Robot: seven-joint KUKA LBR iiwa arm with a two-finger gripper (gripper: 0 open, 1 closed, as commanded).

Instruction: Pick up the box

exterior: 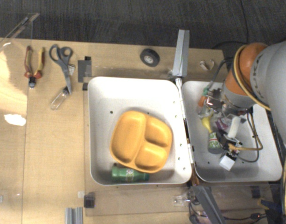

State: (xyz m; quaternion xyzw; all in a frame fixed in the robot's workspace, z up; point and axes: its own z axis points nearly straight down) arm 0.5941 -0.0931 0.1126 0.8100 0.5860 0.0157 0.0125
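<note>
Green bottle (129, 173) lies on its side against the left bin's (98, 125) near wall, pinned there by the yellow divided plate (141, 141). What I take for the box (226, 163), small and white, sits by the right bin's (268, 169) near edge. Just beyond it the gripper (219, 125) hangs low over clutter, probably lining up a grasp; open or closed, I cannot tell. Scissors (63, 64) lie along the bench's (49, 148) far edge.
</note>
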